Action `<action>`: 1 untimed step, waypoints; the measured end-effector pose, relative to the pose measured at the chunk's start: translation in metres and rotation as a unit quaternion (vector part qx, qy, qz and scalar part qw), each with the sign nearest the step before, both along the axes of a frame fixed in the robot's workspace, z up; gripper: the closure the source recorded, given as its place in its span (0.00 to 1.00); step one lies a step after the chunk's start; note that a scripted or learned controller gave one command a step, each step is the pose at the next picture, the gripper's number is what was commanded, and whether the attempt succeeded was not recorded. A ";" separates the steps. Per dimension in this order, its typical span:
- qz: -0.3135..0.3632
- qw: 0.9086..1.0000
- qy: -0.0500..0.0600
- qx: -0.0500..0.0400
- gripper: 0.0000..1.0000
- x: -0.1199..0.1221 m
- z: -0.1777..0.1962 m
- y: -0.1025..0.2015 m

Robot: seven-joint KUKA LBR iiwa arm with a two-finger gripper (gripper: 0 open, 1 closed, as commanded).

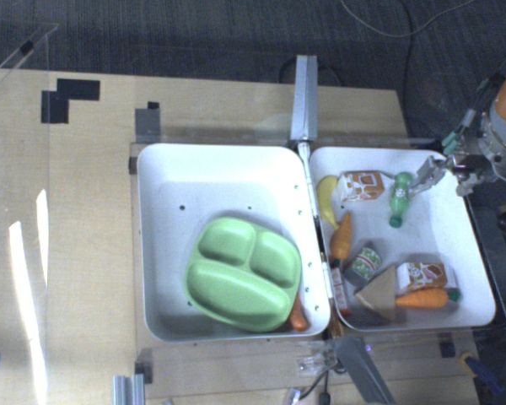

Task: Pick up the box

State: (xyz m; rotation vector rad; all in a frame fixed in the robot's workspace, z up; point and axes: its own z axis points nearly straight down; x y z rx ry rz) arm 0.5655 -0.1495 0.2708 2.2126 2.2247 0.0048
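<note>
A small white and orange box (362,186) lies at the back of the right bin (481,264), between a banana (325,199) and a green bottle (398,197). A second, similar box (422,272) lies near the front right, with a carrot (422,299) against its front side. My gripper (448,178) hovers over the bin's back right corner, to the right of the bottle. It is open, with nothing between its fingers (427,174).
The right bin also holds another carrot (341,237), a small can (365,262) and a brown wedge (377,295). In the left bin (156,226) sit a green divided tray (243,272) and a small orange item (298,317) at the front right corner.
</note>
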 end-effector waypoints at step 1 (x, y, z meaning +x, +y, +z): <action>-0.006 1.000 0.001 0.000 0.00 -0.063 -0.123 0.006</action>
